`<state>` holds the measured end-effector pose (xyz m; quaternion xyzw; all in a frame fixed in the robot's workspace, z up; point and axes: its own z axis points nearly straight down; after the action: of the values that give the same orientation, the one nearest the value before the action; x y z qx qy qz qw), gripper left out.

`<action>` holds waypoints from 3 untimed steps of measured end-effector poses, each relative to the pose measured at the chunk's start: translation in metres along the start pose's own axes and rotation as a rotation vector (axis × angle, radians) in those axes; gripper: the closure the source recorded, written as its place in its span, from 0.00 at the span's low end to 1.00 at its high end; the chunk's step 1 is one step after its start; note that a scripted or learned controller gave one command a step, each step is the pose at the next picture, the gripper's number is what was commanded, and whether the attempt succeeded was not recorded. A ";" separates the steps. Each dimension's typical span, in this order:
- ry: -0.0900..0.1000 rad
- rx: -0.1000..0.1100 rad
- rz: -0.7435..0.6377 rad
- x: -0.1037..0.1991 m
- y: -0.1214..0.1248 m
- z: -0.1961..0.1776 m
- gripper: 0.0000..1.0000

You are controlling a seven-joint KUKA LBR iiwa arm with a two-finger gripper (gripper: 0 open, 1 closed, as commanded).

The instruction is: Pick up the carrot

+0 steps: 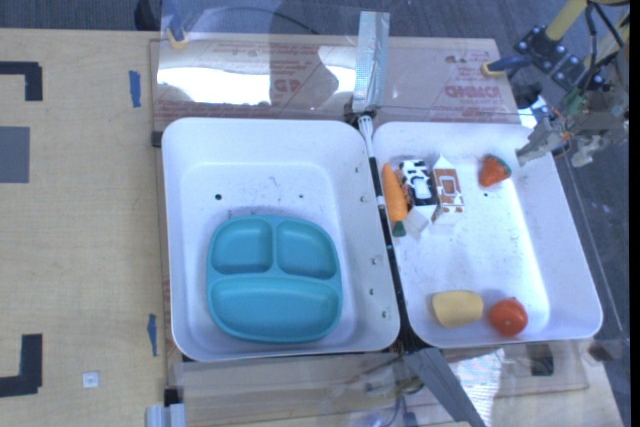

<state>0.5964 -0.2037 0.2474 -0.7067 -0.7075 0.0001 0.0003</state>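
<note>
The carrot (395, 195) is a small orange stick with a green end. It lies along the left wall of the right bin (570, 245), pointing front to back. Touching its right side is a cluster of small white and brown packets (432, 187). My gripper (560, 137) hangs over the far right rim of that bin, well to the right of the carrot and apart from it. Nothing shows in its grasp.
In the right bin there are also an orange-red strawberry-like piece (493, 171) at the back, a yellow lump (456, 307) and a red tomato (508, 316) at the front. The left bin (190, 155) holds a teal divided plate (273, 277). Cables (600, 5) hang by the arm.
</note>
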 end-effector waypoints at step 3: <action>-0.004 -0.004 -0.074 0.054 -0.040 0.160 0.00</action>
<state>0.5567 -0.1493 0.0871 -0.6800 -0.7332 -0.0001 -0.0026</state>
